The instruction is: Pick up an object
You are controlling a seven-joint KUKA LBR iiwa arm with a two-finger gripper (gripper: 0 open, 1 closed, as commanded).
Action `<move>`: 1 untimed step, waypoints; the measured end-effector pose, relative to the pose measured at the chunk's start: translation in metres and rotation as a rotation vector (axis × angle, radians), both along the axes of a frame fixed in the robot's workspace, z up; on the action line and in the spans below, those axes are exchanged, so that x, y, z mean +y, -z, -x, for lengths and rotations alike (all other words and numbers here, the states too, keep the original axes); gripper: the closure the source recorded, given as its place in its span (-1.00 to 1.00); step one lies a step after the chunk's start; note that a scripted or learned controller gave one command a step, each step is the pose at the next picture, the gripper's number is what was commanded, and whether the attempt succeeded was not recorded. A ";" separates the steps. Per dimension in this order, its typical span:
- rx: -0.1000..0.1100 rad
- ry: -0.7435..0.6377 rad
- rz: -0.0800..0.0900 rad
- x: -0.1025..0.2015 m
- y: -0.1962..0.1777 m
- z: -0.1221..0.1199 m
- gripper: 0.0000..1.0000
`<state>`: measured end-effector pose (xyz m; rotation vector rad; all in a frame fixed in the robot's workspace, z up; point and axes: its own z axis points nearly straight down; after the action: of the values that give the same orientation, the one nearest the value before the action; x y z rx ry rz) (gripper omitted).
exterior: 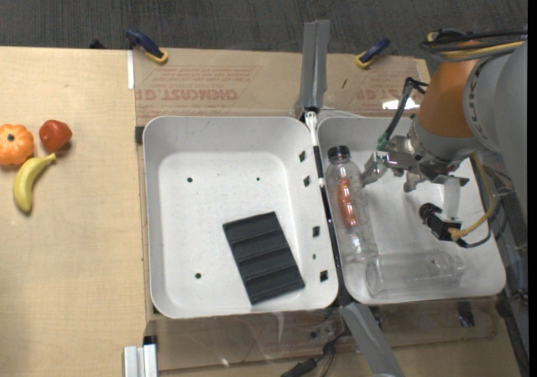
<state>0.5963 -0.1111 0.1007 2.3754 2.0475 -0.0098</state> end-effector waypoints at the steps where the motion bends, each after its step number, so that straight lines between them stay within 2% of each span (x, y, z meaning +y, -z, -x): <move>1: 0.000 0.024 -0.007 -0.057 -0.056 0.018 -1.00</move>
<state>0.5784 -0.1677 0.1568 2.4038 2.0223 -0.0036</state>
